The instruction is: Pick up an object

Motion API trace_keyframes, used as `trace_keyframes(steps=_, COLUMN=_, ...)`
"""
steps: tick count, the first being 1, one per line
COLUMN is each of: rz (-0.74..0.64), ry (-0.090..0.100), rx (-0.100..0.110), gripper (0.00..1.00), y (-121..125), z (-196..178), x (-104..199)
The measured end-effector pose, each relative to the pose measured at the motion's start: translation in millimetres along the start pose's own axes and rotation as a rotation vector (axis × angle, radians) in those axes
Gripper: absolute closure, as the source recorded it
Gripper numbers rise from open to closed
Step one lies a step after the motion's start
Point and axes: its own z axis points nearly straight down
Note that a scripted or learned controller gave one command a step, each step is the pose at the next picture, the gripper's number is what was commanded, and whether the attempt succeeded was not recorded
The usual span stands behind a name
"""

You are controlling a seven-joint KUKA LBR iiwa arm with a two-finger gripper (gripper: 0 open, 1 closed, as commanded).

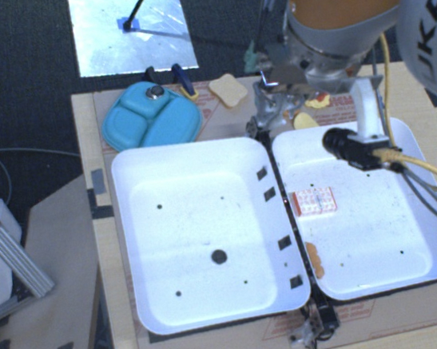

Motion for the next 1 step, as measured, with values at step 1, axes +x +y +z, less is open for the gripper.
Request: trace_keyframes(steps=1, rz=0.005, ry=-0.008, rx=0.028, gripper=1.0, y=19.6, z=161.8, x=21.2)
